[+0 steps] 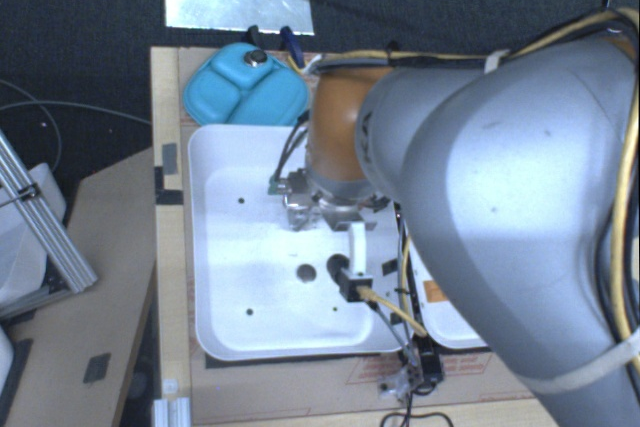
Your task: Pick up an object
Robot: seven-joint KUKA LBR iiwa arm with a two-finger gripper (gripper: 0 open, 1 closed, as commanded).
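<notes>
Gripper (316, 211) hangs low over the middle of the left bin (215, 245), under the arm's orange band; whether it is wide or narrow cannot be told. A blue plastic object (245, 87) sits at the bench's far edge, against that bin's far rim, apart from the gripper.

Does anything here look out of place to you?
Yes: a blue plastic thing lies outside the left bin, on the bench by its far rim, though pickable items probably belong inside.
</notes>
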